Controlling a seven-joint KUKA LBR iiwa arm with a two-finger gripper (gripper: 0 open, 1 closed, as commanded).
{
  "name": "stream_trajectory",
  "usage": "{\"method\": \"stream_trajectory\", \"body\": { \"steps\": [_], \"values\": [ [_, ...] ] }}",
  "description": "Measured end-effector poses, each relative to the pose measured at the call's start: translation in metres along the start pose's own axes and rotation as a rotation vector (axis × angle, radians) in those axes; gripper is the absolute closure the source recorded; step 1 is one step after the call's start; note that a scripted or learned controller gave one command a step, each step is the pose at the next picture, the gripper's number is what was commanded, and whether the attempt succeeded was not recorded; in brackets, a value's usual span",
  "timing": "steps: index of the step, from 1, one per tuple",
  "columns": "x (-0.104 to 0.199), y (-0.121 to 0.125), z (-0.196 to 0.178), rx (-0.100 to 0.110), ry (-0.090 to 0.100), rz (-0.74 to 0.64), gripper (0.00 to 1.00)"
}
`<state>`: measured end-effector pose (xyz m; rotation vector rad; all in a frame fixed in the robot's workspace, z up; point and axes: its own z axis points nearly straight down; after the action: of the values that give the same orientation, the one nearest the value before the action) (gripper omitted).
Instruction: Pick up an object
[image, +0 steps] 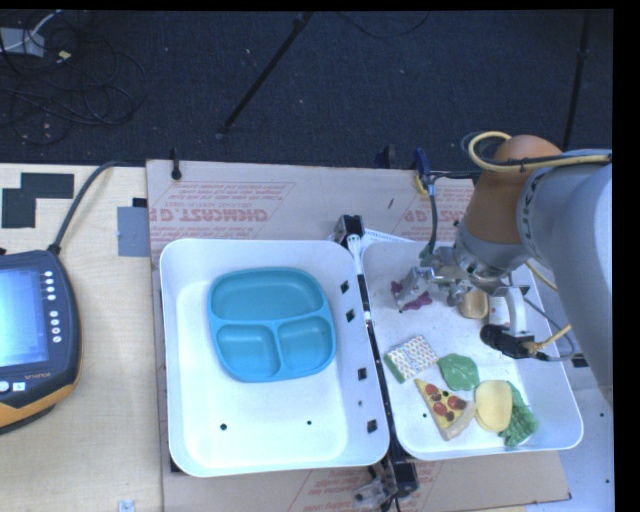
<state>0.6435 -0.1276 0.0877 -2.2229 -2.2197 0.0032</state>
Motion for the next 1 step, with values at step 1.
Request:
{"method": "stream_trajectory", "body": {
  "steps": [1],
  "values": [
    [0.0372,-0.0001,0.0005,0.002,0.003,-0.004,0.0]
  ]
}}
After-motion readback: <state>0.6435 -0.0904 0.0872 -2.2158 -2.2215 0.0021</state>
